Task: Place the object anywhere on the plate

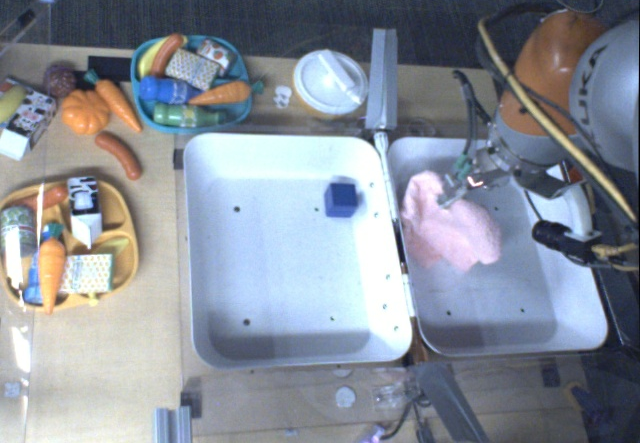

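A small blue cube (pixel 341 198) lies in the left bin (pixel 250 331), near its upper right corner. A pink plate (pixel 450 226) with an uneven outline rests in the right bin (pixel 520 321), against its left wall. My gripper (pixel 468 177) hangs over the plate's upper right edge, with the grey arm and its orange band (pixel 548 61) reaching in from the right. The cube is well apart from the gripper, on the other side of the wall between the two bins. The gripper's tip is small and dark against the plate.
A yellow-rimmed white lid (pixel 331 82) and a metal post (pixel 380 81) stand behind the bins. To the left are a blue bowl of toy food (pixel 192 83), loose toy vegetables (pixel 100 116) and a yellow tray of toys (pixel 65 246). Cables (pixel 560 166) trail over the right bin's far side.
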`<state>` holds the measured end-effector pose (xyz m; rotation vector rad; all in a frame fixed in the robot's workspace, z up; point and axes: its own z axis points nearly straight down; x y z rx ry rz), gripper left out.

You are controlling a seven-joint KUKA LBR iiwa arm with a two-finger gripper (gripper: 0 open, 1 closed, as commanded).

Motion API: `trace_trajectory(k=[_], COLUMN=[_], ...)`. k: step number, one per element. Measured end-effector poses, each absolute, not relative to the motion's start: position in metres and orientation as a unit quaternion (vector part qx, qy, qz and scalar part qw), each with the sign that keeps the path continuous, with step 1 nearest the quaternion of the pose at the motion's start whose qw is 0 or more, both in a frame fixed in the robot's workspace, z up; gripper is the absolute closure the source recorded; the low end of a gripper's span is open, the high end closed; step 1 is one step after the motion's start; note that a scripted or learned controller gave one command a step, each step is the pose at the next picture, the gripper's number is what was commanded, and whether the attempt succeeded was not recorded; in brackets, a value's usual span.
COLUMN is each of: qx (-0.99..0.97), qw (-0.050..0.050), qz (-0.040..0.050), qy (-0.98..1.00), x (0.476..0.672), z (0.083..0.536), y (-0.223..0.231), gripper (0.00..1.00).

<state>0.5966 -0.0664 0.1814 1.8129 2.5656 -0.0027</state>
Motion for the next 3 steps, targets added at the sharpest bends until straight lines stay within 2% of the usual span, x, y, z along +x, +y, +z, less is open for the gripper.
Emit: trace_trajectory(k=[1, 3], qx=[0.573, 0.206], qw=[0.000, 0.000], qz=[-0.0005, 0.0004], qy=[0.819, 0.978], x=[0.599, 0.607], z=[0.221, 0.222], y=[-0.065, 0.025], gripper=[1.00, 1.00])
